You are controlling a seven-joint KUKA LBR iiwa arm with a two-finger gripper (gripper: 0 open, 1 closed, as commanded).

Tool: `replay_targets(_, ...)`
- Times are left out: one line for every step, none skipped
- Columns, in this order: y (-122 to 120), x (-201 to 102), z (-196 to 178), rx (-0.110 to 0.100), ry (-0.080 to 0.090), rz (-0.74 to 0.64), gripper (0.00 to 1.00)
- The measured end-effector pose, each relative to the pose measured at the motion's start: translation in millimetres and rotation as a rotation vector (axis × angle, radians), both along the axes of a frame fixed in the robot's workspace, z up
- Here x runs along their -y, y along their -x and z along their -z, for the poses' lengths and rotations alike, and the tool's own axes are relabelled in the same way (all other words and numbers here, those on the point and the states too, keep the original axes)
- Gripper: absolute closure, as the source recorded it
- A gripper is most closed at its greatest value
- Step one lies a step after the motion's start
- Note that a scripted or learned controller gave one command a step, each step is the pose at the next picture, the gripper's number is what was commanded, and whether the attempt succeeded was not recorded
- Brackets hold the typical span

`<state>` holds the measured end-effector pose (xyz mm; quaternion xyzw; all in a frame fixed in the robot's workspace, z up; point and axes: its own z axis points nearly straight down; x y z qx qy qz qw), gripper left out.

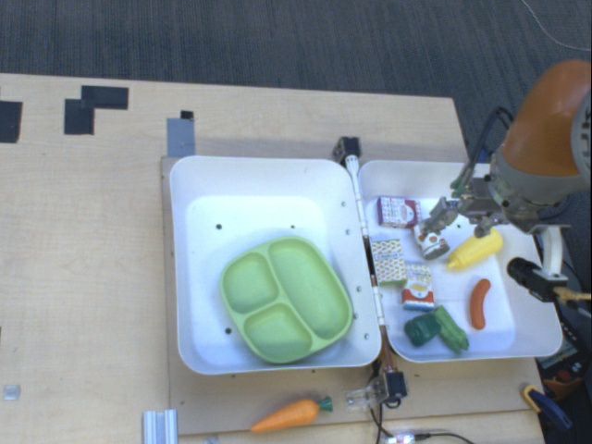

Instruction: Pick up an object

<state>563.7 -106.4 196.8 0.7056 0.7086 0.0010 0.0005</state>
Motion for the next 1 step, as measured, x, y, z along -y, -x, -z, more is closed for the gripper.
replay_targets(-23.3,1.2,100.2,0.008,0.005,0.004,0.0)
